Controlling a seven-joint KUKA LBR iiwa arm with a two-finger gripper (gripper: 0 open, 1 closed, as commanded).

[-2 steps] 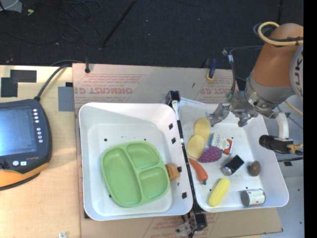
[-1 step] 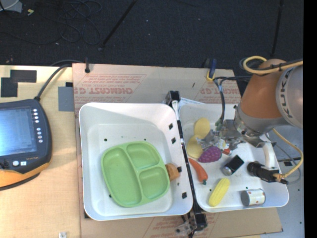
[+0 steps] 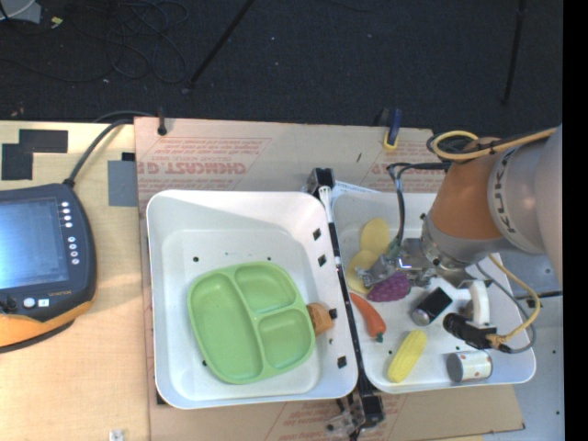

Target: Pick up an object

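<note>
The arm reaches in from the right and hangs low over the right bin [image 3: 524, 375]. Its gripper [image 3: 393, 266] sits right at a bunch of purple toy grapes [image 3: 390, 288], beside a pale yellow toy fruit [image 3: 373, 239]. I cannot tell how the claw stands. A toy carrot [image 3: 368, 314] and a corn cob [image 3: 406, 355] lie nearer the front. The left bin [image 3: 175, 246] holds a green divided plate [image 3: 250, 322], with a small orange-brown piece [image 3: 321, 317] at its right edge.
</note>
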